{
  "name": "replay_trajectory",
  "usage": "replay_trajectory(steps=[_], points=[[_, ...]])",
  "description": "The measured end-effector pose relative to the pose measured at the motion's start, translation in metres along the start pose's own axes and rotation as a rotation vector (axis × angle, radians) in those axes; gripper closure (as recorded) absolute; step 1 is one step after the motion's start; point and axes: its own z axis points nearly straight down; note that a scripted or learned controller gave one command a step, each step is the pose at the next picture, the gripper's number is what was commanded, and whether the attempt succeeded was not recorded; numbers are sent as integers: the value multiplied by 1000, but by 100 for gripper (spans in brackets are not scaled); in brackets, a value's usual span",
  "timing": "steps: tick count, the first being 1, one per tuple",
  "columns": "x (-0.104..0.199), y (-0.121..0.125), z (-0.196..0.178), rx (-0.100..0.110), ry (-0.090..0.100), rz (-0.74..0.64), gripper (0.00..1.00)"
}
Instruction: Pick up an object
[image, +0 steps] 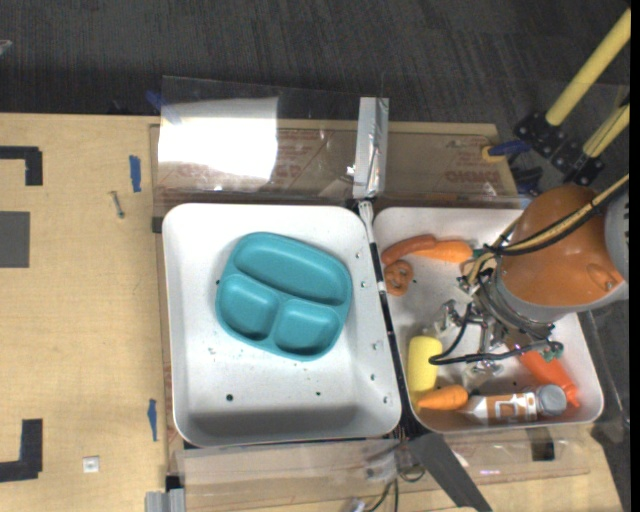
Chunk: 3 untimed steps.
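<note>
The arm, with its orange band (560, 250), reaches down into the right bin (430, 290), and my gripper (478, 352) hangs low near the bin's middle, hidden among cables and the wrist. Around it lie a yellow block (424, 362), a small orange carrot (443, 400), a white bottle with an orange label (515, 406), and an orange piece (550, 368) at the right. An orange carrot-shaped toy (425, 249) and a small round orange toy (398, 274) lie at the bin's far left corner.
The left bin (200, 380) holds a teal divided plate (283, 295). A clear plastic wall (368, 150) stands behind both bins. Yellow poles (590, 70) lean at the upper right. The tan bench (70, 300) lies to the left.
</note>
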Motion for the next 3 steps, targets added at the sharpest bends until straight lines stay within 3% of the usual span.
replay_trajectory(steps=[1, 2, 3], points=[[-104, -30, -93, -10, 8, -322, 0], [8, 9, -16, -7, 4, -445, 0], [17, 16, -3, 16, -20, -652, 0]])
